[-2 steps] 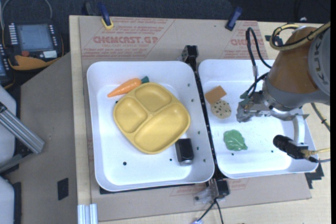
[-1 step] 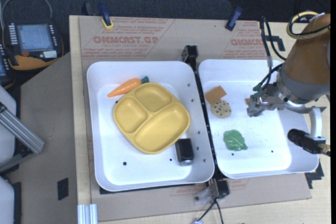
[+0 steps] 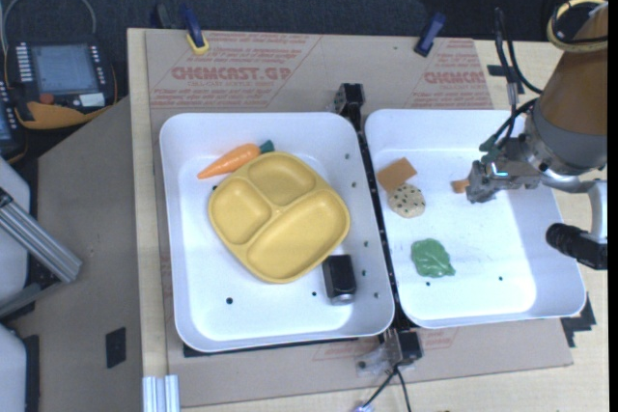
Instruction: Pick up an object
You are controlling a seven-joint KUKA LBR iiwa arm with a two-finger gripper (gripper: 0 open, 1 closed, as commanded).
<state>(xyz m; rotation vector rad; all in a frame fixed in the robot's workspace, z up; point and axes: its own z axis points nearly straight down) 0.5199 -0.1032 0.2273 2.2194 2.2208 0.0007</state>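
Observation:
My gripper point(image 3: 479, 185) hangs over the upper right part of the right bin point(image 3: 502, 299), reaching in from the right. A small orange-brown piece point(image 3: 460, 185) lies against its left side; whether it is gripped cannot be made out. Left of it in the same bin are a brown square cracker point(image 3: 396, 174) and a speckled cookie point(image 3: 407, 200). A green leafy piece point(image 3: 431, 258) lies lower down, near the bin's middle.
The left bin point(image 3: 183, 207) holds a yellow divided plate point(image 3: 278, 215), an orange carrot point(image 3: 229, 160) at its upper left and a small black block point(image 3: 338, 277) at its lower right. A black clamp point(image 3: 349, 97) sits between the bins at the back.

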